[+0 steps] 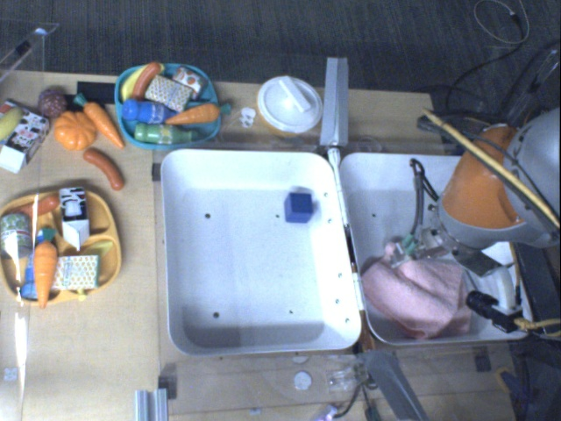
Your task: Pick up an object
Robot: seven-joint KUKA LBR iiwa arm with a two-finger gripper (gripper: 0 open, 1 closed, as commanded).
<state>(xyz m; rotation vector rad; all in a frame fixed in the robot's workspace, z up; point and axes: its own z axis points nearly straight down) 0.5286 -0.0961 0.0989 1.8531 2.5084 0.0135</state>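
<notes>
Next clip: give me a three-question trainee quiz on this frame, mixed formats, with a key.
1. True or false: the blue cube lies in the left bin.
2. Which object does the gripper sit closest to?
A. the blue cube
B. the pink cloth
C. the white lid
3. Fill in: the pink cloth lies in the ____ bin, by its near edge.

Key
1. True; it sits near that bin's upper right corner.
2. B; the gripper is at the cloth's upper edge in the right bin. A grasp cannot be confirmed.
3. right
</notes>
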